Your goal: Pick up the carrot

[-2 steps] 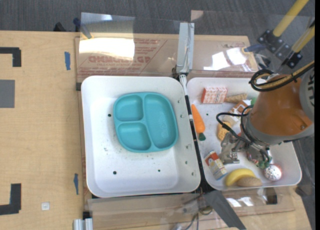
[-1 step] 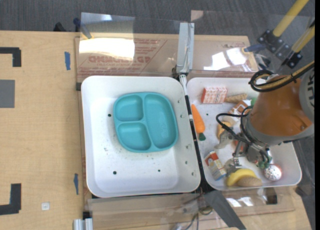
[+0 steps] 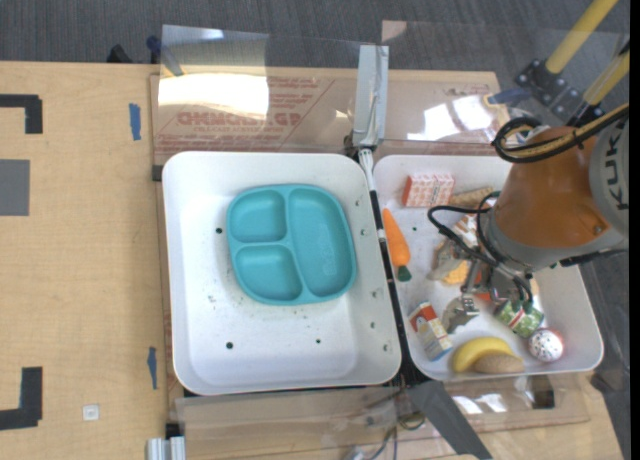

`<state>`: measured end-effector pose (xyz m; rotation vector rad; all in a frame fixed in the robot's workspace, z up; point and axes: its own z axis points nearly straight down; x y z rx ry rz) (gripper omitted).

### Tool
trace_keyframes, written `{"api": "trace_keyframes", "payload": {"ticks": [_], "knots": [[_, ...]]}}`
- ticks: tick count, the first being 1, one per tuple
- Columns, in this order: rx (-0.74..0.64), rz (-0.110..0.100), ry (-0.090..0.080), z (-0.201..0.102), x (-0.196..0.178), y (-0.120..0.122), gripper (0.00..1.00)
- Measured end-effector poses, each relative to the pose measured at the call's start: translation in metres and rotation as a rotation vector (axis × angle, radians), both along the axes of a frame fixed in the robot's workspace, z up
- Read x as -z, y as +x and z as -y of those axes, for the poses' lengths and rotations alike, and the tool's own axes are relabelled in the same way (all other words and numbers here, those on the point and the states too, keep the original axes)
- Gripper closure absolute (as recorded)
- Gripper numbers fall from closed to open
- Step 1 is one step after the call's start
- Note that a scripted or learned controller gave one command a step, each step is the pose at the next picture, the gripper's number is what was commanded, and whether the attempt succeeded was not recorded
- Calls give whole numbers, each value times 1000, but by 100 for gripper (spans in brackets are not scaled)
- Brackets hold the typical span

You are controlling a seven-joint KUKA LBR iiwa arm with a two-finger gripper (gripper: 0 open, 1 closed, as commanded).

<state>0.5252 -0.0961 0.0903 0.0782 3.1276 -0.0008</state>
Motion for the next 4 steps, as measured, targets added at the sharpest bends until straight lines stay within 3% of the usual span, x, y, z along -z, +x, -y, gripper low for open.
{"api": "trace_keyframes", "payload": {"ticks": [1, 2, 3, 4], "knots": [[-450, -1, -3, -1, 0, 60, 0], [-447, 12, -5, -2, -13, 64, 100], [-418, 3, -6, -30, -137, 26, 100], [-418, -6, -2, -30, -132, 24, 0]]}}
